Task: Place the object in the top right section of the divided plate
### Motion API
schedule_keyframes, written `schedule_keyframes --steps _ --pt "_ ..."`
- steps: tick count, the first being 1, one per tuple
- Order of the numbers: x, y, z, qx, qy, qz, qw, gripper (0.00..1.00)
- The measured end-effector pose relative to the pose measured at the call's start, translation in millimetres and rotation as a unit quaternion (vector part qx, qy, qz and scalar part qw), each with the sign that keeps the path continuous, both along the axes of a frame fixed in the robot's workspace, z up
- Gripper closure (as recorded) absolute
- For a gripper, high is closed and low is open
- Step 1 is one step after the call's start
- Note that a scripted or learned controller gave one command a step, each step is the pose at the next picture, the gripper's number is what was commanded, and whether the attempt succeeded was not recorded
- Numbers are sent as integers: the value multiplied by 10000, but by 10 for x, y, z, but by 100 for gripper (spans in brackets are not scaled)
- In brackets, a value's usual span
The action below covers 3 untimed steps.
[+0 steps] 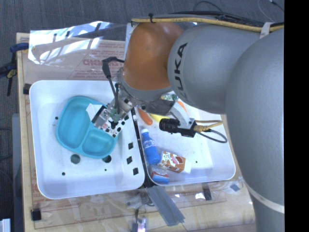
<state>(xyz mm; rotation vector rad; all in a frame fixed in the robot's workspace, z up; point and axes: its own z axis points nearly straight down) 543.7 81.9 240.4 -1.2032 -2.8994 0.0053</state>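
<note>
Camera view, fixed overhead at a slant. We see one grey arm with an orange band above the wrist (159, 52) filling the upper right of the frame, reaching toward frame centre. Its two-finger gripper (110, 121) sits at the right edge of the teal divided plastic plate (82, 127), which lies in the left shallow white bin (43, 173).

Gripper state: we cannot tell whether it is released, clenched or grasping; the tip is small and cluttered w/ black-and-white parts. A small white item (92, 109) shows just beside the gripper at the plate's upper right edge. This may be the task object, but we cannot confirm it, nor whether it is gripped or lying loose.

Risks, as we judge them:
- Object could land on the plate rim or a divider ridge instead of inside the top right section, since the gripper is at the plate edge.
- Gripper may nudge the lightweight plate and shift the target.
- Object may stick to the gripper on release.

Counts:
- Bins: 2. Right shallow white bin (219, 163) sits right of centre.
- Plates: 1, approx. 3 sections.
- Right-bin items we can make out: 1 blue-and-white tube (149, 149), 1 printed orange-red packet (172, 162), 1 orange stick-like item (145, 116). Others hidden under the arm.
</note>
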Motion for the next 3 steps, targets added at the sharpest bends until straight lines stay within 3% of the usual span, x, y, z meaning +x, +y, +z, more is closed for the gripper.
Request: schedule_keyframes --steps 1,2,3 --pt "393 -191 -521 6 15 133 9999 100" --pt "622 -274 -503 8 -14 858 9963 100" --pt "625 -266 -426 9 -9 868 9962 100"
